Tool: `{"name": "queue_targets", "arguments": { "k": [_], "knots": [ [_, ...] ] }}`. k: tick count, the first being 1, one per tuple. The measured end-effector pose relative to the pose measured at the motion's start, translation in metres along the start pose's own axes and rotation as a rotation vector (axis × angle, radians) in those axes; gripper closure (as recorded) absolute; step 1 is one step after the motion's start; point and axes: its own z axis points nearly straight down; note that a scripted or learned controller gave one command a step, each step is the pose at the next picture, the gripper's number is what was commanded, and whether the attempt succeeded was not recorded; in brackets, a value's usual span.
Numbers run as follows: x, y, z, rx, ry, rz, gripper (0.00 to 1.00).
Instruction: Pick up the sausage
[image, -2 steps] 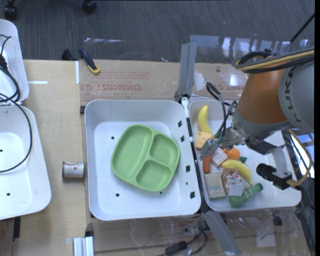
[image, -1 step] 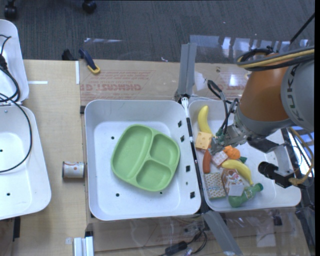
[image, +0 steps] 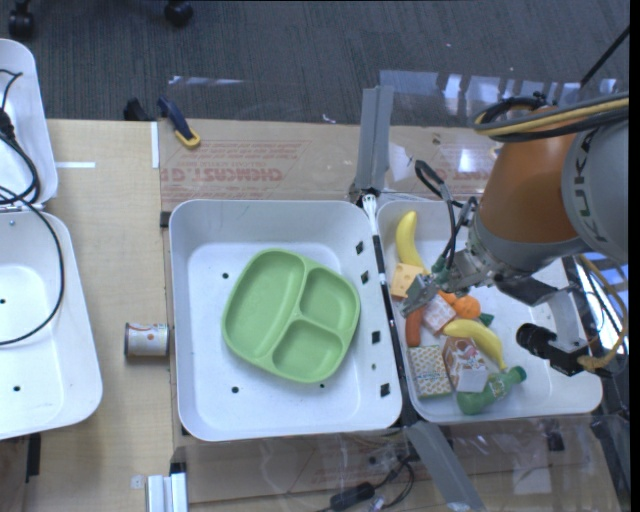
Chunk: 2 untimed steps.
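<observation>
The sausage (image: 413, 328) is a short reddish-orange piece lying near the left wall of the right bin (image: 585, 398), among other toy foods. My gripper (image: 426, 291) hangs low over the pile just above the sausage, beside a yellow cheese block (image: 403, 280). The arm's orange band (image: 532, 190) and grey wrist cover the upper right part of that bin. I see nothing lifted off the pile.
Around the sausage lie a banana (image: 405, 238), a second banana (image: 476, 339), an orange piece (image: 466, 306), a cracker box (image: 430, 370), a small carton (image: 467, 364) and a green bottle (image: 488, 392). The left bin (image: 190, 300) holds a green divided plate (image: 292, 315).
</observation>
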Motion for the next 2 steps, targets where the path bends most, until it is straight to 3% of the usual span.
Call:
{"name": "queue_targets", "arguments": {
  "k": [1,2],
  "knots": [
    [-0.089,-0.024,0.065,0.0,0.001,-0.136,0.0],
    [-0.066,-0.069,0.104,-0.01,-0.004,-0.194,0.0]
  ]
}}
